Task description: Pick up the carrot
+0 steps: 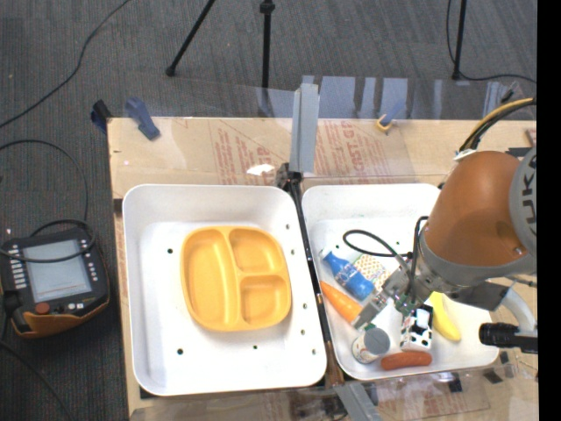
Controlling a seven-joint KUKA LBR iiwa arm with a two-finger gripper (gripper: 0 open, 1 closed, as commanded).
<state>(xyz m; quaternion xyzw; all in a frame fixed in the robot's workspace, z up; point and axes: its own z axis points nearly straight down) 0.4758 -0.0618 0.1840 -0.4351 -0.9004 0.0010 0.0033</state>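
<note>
Right white bin [368, 202], carrot [340, 302] lying diagonally, tip toward upper left, hand [379, 309] open beside it

even overhead light, soft shadows, glare on white bins [219, 202], slightly grainy

The arm [478, 222] is mostly a big rounded orange shell with a grey ring under it, plus black lettering on a pale grey section at the right. A thin black cable loops off the wrist, and the gripper [379, 308] is small grey metal with little green bits.
</note>
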